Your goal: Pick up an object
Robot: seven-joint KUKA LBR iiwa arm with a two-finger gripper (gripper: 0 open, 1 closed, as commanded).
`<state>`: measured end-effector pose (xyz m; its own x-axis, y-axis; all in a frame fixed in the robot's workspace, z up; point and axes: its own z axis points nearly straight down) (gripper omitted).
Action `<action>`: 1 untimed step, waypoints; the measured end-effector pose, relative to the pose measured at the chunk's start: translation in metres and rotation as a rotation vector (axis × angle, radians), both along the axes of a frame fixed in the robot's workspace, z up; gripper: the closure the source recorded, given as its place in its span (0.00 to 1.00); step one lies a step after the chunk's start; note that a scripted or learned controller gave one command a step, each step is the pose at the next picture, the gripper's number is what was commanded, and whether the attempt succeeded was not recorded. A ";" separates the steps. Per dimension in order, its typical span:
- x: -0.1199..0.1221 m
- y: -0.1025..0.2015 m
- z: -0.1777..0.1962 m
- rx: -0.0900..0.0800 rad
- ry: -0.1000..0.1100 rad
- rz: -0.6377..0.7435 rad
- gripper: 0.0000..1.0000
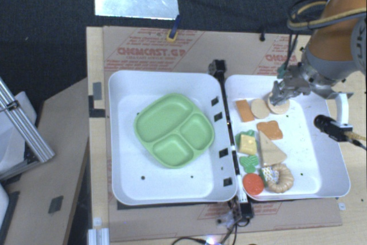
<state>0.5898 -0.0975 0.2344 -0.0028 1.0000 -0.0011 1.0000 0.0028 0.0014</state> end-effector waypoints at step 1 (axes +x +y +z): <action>-0.005 0.052 -0.014 0.000 -0.001 0.001 1.00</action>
<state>0.5846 -0.0451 0.2204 -0.0034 1.0000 -0.0006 1.0000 0.0035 0.0019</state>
